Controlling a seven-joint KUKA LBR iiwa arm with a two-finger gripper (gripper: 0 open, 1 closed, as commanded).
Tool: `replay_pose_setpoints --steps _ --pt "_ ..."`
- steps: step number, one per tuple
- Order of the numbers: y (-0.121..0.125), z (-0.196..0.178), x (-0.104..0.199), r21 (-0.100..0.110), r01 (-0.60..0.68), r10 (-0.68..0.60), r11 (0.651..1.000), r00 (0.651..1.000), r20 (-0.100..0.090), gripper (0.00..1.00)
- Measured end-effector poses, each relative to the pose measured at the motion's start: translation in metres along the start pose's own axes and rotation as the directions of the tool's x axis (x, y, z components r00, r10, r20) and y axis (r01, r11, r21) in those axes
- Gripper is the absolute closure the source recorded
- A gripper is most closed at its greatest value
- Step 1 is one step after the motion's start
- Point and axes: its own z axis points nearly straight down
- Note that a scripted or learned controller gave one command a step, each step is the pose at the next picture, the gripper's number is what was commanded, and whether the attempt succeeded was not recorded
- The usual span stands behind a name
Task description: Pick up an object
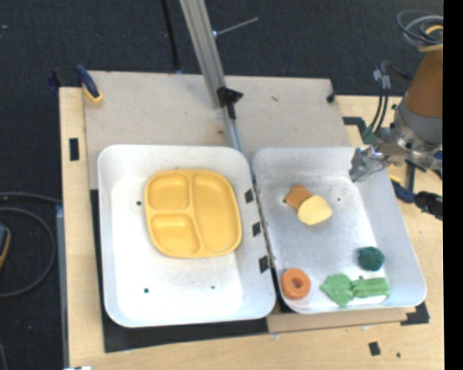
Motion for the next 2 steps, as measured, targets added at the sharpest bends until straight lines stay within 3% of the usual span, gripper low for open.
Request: replay_pose_setpoints --steps 1,2 --pt "0.002 -0.047 -0.002 -0.001 0.0 0.0 1.0 1.0 0.0 1.0" --pt "0.012 -0.048 0.058 0.004 0.004 -0.004 1.0 1.0 -0.003 1.0"
